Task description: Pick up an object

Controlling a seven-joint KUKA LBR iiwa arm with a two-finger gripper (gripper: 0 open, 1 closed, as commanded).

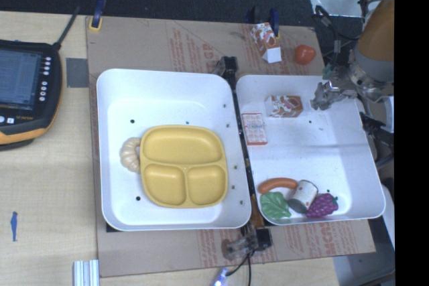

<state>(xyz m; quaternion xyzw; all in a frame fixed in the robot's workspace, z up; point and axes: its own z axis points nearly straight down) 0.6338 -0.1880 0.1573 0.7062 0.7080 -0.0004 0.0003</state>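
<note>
The gripper (320, 96), whose state I cannot tell, hovers in the right bin (348, 144) just beside the small snack packet (284, 106), which looks light, thin and crinkly, so pinching across its short sides seems best.

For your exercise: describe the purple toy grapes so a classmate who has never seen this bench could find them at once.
Start at the right white bin and go to its near edge, where a small cluster of toys lies. The purple grapes sit at the right end of that cluster, beside a grey-and-white can. They are the only purple, bumpy item; the neighbours are a green leaf and an orange sausage.
</note>
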